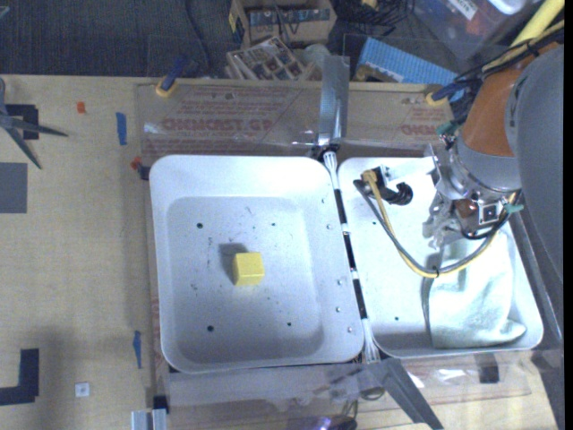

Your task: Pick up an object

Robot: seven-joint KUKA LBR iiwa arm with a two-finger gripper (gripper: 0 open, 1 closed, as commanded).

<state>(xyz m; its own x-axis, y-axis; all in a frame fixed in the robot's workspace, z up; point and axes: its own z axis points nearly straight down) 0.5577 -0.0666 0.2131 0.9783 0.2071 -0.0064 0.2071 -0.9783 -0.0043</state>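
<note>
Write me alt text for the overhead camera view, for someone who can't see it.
A grey robot arm with an orange band reaches in from the right, its gripper low over the right white bin, above a pale cloth and beside a yellow cable. The left white bin holds one small yellow block, lying apart from the arm.

The grey arm (542, 124) reaches in from the right, its orange band (488, 119) above the wrist. Below the band, the gripper (445, 231) seems to point downward, its metal parts blurred together.
</note>
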